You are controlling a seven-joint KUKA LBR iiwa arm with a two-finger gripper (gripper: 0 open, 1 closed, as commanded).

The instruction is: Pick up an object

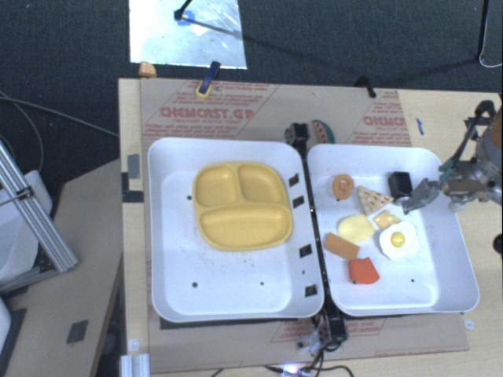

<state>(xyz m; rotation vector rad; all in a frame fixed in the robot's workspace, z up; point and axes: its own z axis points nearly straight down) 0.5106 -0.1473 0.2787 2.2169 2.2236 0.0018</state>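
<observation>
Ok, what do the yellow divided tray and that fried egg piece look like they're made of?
The yellow divided tray looks like moulded plastic with a matte finish: one even colour, soft rounded compartment walls, only faint sheen. The fried egg looks like toy food, probably plastic or rubber: flat white with a smooth, uniformly yellow dome. It is too small to tell hard from soft.

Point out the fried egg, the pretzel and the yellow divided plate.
fried egg (398,240), camera view, on its yolk.
pretzel (343,186), camera view, on its brown loop.
yellow divided plate (243,225), camera view, on the floor of its large front compartment.
</observation>
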